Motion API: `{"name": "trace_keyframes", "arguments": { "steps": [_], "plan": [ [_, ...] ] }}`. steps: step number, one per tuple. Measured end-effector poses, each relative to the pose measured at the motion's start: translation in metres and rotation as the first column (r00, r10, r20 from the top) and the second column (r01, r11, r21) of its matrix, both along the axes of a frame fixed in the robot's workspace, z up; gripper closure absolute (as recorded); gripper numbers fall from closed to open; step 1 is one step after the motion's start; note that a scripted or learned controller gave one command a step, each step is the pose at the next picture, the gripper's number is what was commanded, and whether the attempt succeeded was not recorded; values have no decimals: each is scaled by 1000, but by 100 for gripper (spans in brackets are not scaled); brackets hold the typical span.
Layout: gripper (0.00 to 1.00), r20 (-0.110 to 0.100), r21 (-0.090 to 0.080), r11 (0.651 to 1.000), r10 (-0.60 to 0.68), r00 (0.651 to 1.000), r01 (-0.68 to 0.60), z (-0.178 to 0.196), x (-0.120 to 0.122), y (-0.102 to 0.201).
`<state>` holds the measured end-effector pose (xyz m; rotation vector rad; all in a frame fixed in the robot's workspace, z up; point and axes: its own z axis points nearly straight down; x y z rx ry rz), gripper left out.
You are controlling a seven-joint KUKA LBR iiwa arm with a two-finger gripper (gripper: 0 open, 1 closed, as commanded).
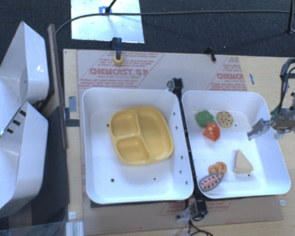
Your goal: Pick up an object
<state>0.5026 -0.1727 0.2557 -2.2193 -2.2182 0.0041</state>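
Note:
The right bin (270, 181) holds several toy foods: a green leafy piece (204, 117), a cookie (225, 118), a red piece (212, 132), a cheese wedge (243, 162), a pretzel (218, 168) and a watermelon slice (211, 182). My gripper (266, 132) hangs over the right side of this bin, above and to the right of the cheese wedge. It is open with nothing between its fingers. It touches none of the foods.
A yellow divided plate (140, 134) lies in the left bin (101, 181). A black divider (186, 141) runs between the two bins. Spare white bins (19, 122) are stacked off the bench at the far left.

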Motion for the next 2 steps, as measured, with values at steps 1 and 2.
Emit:
{"name": "trace_keyframes", "arguments": {
  "steps": [1, 2],
  "plan": [
    [0, 5, -1, 1000, 1, 1000, -1, 3, 1, 0],
    [0, 1, 0, 1000, 1, 1000, -1, -49, -9, 3]
  ]
}}
